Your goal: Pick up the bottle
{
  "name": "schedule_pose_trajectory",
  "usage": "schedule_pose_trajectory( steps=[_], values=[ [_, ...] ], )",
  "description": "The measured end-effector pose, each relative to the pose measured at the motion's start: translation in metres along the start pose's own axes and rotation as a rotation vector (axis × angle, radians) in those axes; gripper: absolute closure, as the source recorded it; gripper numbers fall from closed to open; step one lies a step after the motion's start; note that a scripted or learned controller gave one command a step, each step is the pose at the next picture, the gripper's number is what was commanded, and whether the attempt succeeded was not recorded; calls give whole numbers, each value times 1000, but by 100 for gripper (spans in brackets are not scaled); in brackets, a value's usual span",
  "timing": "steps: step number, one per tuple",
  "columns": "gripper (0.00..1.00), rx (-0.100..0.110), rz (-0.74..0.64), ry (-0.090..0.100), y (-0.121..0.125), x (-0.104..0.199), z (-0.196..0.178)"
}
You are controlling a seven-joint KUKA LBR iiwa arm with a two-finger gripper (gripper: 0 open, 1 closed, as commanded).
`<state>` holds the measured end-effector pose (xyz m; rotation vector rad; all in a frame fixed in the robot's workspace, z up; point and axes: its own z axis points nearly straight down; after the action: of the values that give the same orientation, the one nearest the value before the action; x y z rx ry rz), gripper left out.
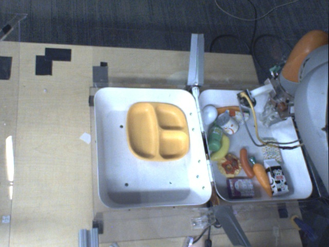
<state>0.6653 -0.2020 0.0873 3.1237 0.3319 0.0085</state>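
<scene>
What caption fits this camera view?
Arm over right bin of clutter; yellow tray in left bin.

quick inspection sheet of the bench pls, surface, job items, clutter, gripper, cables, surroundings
surface: wooden bench with two white bins side by side; left bin holds a yellow divided tray.
job's things: a green bottle-like item lies in the right bin near the divider, against a banana; too small to be sure it is the bottle.
clutter: right bin also holds a white egg-like ball, a carrot, a dark can and a small printed box.
grippers: gripper over the right bin's far right part, holding nothing visible.
cables: yellow cable loops from the wrist into the bin; black cable on the floor.
surroundings: dark carpet beyond the bench.
</scene>
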Motion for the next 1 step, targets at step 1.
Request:
schedule_pose_trajectory(
  steps=[1],
  values=[
    [100, 0, -72, 0, 0, -1, -22]
  ],
)
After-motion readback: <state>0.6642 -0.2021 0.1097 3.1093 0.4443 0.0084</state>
